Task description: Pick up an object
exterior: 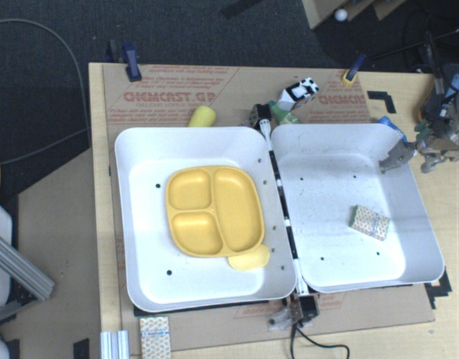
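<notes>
Well apart, sponge [370,222] below end effector [398,158].

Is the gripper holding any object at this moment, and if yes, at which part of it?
Nothing is held. The gripper is over the right bin's far right rim, apart from the small patterned block.

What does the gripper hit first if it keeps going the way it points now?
The gripper points left, low over the right bin's upper right corner. Straight on lies bare bin floor; the small patterned packet sits well off that line. Height is unclear, so the floor is my best guess.
</notes>
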Robot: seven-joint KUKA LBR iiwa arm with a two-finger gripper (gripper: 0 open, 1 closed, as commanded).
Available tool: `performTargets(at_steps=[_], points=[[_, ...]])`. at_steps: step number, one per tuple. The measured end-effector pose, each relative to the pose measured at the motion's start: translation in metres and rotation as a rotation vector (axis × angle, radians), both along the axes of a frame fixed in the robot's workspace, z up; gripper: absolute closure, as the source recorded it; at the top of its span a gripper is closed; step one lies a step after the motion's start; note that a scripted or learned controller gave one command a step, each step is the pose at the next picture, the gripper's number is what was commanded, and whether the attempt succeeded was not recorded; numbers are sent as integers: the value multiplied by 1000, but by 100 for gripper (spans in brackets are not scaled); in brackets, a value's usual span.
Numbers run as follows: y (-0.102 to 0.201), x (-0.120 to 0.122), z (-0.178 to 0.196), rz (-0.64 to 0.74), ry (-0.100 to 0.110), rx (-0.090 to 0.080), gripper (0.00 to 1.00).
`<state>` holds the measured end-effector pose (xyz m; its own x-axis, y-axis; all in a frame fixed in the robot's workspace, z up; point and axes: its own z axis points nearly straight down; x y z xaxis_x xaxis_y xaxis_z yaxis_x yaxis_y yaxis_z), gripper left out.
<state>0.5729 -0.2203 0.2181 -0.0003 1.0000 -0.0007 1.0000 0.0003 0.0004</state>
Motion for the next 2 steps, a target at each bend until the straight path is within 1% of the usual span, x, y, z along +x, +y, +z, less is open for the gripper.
performTargets(at_steps=[1,2], points=[[43,-48,-130,0,-6,-1,0],[42,-46,-119,-2,-13,-5,100]])
